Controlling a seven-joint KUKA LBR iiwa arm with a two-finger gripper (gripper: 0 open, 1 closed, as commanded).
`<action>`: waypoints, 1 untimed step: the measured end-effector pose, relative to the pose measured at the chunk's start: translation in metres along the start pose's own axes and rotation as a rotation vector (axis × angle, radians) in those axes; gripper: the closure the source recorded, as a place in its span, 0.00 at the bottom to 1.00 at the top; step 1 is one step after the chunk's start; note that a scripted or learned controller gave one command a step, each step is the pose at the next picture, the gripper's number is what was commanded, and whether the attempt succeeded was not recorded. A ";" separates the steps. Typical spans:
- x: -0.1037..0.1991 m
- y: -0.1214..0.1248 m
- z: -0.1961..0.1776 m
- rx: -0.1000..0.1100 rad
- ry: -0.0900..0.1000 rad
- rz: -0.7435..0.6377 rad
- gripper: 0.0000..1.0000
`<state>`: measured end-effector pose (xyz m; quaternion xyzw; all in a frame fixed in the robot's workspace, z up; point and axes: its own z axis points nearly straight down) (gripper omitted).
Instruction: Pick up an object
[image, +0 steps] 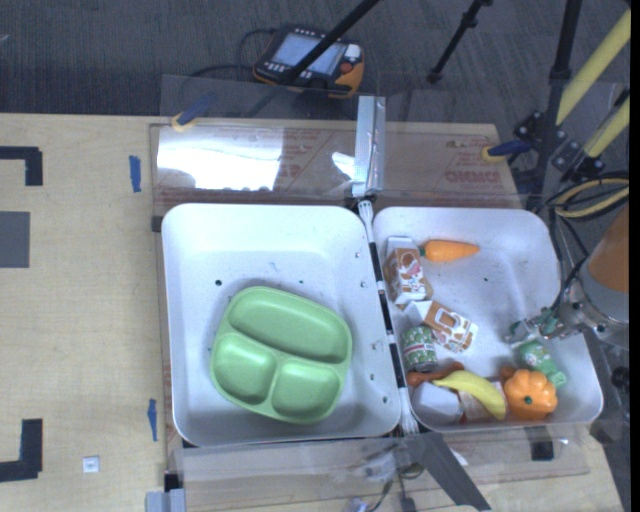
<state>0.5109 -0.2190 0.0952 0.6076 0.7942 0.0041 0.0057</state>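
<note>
The right bin (500, 235) holds several small items. An orange carrot (451, 250) lies at its far side, with a red-and-white packet (406, 273) beside it. Lower down are an orange-and-white packet (449, 328) and a small green can (419, 346). A yellow banana (474, 391) and an orange pumpkin (529, 393) rest against the near wall. My gripper (541, 325) reaches in from the right, low over the bin's right side. A small green item (541, 356) lies just below it, above the pumpkin.
The left bin (190, 260) holds a green divided plate (281, 352). A metal divider post (369, 145) stands behind the seam between the bins. A handheld pendant (306, 60) lies on the floor beyond the bench. The arm's orange band (611, 262) hangs past the right bin's edge.
</note>
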 end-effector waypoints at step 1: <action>0.032 0.037 -0.115 0.014 0.005 -0.062 1.00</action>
